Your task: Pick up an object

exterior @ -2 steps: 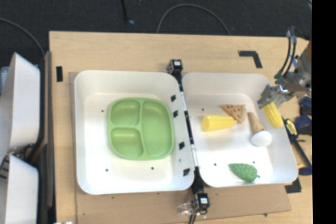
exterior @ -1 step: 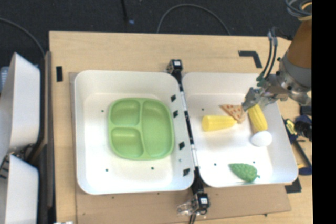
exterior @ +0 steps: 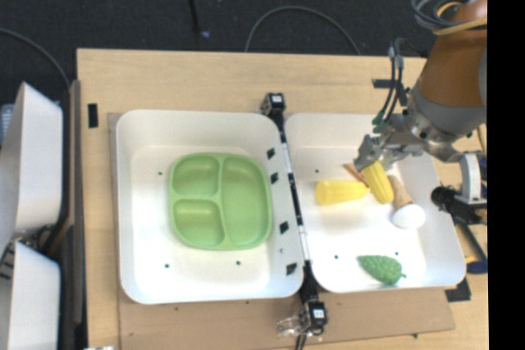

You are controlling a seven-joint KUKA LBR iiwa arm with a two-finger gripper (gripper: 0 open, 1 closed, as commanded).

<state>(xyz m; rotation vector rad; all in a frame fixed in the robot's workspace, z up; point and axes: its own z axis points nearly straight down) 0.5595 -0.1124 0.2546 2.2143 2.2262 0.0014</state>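
Gripper [exterior: 373, 156] sits over corn cob [exterior: 378, 181] in right bin [exterior: 328, 266]; finger state: cannot tell. Yellow piece [exterior: 340, 192] touching cob's left; white ball [exterior: 408, 216] lower right; green leaf [exterior: 381, 268] below.

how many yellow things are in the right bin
2. The yellow lemon-like piece lies near the right bin's middle; the corn cob sits just to its right, under the gripper, which may hide others.
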